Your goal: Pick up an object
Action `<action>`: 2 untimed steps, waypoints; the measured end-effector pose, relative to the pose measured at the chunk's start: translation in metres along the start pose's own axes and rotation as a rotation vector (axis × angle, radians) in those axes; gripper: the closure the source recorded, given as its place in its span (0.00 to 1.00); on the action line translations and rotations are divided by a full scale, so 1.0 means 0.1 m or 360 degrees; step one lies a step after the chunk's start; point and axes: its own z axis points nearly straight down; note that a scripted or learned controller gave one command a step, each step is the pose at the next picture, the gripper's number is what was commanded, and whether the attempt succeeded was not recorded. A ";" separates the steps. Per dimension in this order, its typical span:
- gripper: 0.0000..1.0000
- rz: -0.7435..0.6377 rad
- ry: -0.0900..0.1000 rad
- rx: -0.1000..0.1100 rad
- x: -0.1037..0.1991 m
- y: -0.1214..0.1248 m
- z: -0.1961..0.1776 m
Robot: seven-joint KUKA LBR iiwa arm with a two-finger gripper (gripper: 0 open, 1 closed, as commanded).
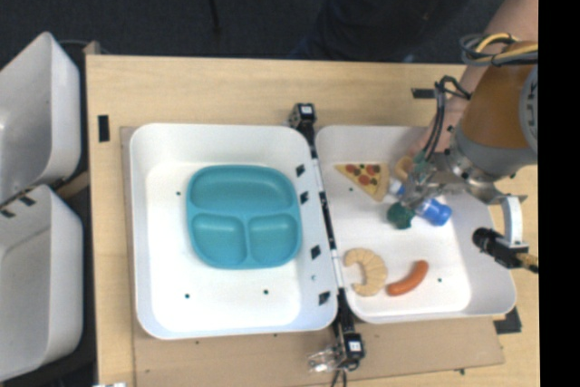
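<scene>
My gripper [410, 191] hangs low in the right bin [480, 285], near its back middle. Just under its tip lie a small dark green thing [399, 215] and a blue cylinder [435, 211], both close against it. A tan piece [402, 167] lies just behind the gripper. Left of the gripper a pizza slice [362, 176] rests flat. A croissant [367, 270] and a red sausage [407, 278] lie near the bin's front edge. Nothing can be seen lifted between the fingers.
The left bin [154, 285] holds a teal divided plate [243, 215]. A row of black clips [319, 222] runs down the wall between the two bins. The arm [497, 118] comes in from the right over the bin's back right corner.
</scene>
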 end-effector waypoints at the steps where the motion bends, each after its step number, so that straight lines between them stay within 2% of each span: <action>1: 1.00 -0.0018 -0.0001 -0.0003 -0.02 0.10 -0.48; 2: 1.00 -0.0019 0.0001 0.0001 -0.04 0.11 -0.83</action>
